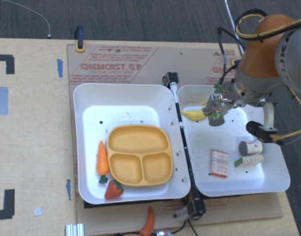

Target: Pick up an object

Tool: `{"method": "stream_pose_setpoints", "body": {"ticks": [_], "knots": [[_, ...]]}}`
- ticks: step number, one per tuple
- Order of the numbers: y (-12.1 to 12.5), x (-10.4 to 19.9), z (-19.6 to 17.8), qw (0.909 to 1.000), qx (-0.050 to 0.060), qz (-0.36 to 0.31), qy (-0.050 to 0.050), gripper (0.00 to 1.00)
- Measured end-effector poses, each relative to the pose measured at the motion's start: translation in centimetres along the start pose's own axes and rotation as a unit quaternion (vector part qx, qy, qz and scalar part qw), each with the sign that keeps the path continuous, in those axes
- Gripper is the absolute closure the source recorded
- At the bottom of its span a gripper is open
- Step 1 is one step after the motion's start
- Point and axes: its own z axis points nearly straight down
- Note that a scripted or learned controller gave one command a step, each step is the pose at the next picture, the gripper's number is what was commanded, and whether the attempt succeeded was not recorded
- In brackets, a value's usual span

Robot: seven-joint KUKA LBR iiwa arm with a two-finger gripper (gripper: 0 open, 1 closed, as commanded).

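Camera view: gripper [214,113] hangs low in the right bin [275,181], right beside the banana [192,114] at its far-left corner; can't tell how the jaws stand.

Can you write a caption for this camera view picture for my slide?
Robot's end effector hovers by a banana in the right bin; a yellow tray fills the left bin.

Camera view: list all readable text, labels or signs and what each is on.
"CHEMCAST GP": red print on the brown protective sheet behind the left bin, upside down; the reading is uncertain.
Smaller red lines around it: too blurred to read.
Same print by the right bin: unreadable.
Small red-and-white packet: print too small to read.
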Motion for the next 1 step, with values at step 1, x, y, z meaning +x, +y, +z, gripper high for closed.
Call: {"method": "stream_pose_setpoints", "body": {"ticks": [1], "knots": [[-8.59, 4.64, 0.12, 1.0000, 0.002, 0.001, 0.000, 1.00]]}}
